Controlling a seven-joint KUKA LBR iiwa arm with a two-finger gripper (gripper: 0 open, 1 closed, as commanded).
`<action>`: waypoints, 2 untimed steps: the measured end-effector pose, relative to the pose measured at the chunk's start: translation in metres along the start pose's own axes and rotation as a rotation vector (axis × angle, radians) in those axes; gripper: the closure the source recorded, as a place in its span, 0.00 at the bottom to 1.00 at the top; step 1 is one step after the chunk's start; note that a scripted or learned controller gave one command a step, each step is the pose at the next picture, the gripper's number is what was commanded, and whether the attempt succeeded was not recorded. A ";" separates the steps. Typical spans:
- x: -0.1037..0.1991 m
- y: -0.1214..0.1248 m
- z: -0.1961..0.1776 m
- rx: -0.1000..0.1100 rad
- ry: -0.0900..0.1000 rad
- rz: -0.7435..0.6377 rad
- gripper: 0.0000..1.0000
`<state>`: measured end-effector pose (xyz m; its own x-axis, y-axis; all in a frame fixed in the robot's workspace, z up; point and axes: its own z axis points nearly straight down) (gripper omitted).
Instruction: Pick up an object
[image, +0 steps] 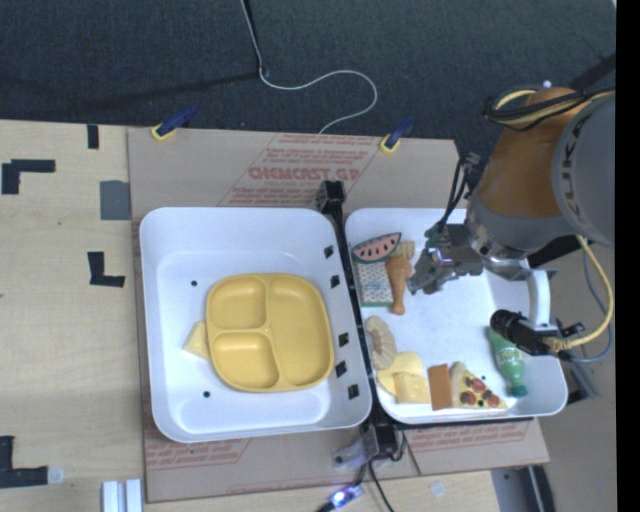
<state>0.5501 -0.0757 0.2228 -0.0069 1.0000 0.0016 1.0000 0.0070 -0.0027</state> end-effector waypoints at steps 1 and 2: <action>0.023 -0.009 0.009 0.001 -0.002 0.004 1.00; 0.025 -0.005 0.007 -0.001 -0.001 0.005 1.00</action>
